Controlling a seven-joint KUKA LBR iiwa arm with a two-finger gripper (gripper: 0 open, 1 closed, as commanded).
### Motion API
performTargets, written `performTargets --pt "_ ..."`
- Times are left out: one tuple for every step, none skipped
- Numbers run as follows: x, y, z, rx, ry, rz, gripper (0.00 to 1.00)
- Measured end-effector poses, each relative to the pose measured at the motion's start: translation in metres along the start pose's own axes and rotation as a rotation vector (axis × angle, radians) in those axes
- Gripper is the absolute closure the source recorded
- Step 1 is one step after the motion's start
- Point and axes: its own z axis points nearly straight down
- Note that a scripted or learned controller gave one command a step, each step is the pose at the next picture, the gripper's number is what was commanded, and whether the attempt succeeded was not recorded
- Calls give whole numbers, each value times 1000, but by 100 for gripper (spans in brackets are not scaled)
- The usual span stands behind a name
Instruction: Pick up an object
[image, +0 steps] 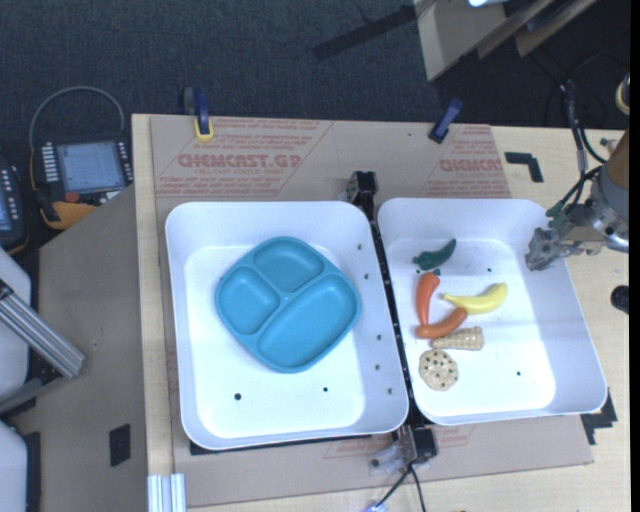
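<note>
The brown paper sheet (300, 160) that covers the worktop carries red printed lettering. Behind the left bin (185, 300) one line reads "CHEMCAST G.P", with a smaller line above it that is too fine to read. The same red print repeats behind the right bin (570, 300), but there it is only partly legible. The small screen (90, 165) at far left is too blurred to read.

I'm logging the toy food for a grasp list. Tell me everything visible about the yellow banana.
The banana is a small, smooth, yellow plastic-looking toy, curved, lying flat in the right bin near its middle. Its left end touches or overlaps the orange carrot; which, I cannot tell. It lies apart from the hand, at the bin's right rim.
</note>
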Motion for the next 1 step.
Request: performTargets --pt "-1 2 -54 -1 -1 1 100"
